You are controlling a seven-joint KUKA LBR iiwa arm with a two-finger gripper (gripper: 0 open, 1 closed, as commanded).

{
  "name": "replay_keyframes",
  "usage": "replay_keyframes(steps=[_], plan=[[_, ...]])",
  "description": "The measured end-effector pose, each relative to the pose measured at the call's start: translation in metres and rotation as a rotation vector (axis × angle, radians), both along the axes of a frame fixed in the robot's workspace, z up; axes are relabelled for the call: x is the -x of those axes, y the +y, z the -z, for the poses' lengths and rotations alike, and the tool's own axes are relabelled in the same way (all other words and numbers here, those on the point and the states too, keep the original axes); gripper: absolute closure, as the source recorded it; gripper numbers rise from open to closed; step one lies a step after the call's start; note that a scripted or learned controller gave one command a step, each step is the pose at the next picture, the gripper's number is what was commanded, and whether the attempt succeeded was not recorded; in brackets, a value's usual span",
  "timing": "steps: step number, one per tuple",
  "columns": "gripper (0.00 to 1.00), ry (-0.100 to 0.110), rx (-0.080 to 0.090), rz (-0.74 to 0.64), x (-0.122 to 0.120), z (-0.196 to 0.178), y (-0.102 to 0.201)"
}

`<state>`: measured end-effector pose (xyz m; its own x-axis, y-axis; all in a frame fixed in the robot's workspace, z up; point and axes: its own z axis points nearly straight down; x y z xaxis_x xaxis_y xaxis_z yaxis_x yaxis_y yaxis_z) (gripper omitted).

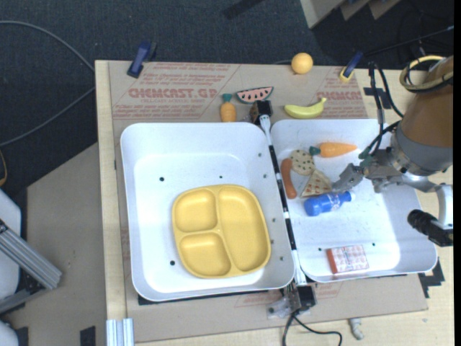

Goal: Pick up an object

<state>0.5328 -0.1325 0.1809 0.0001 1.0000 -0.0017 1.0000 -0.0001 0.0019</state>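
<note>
Clutter fills the right bin (403,254) — carrot (337,149), cookie (302,161), blue bottle (326,203) — and the tool (351,176) hangs low just above the bottle, seemingly lining up on it as the easiest pick; its spread I cannot tell.

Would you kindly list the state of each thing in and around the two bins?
Yellow three-compartment plastic tray: flat in the left white bin.
Blue plastic bottle: on its side, right white bin.
Orange toy carrot: lying flat.
Red-and-white flat packet: lying flat.
Yellow toy banana: outside the bins.
Gripper: above the bottle.
</note>
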Motion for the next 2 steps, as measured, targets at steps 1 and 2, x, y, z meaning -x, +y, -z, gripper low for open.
replay_keyframes(steps=[1, 2], plan=[[0.00, 0.000, -0.002, -0.001, -0.050, 0.029, 0.019], [0.00, 0.002, -0.002, -0.002, -0.094, 0.097, 0.034]])
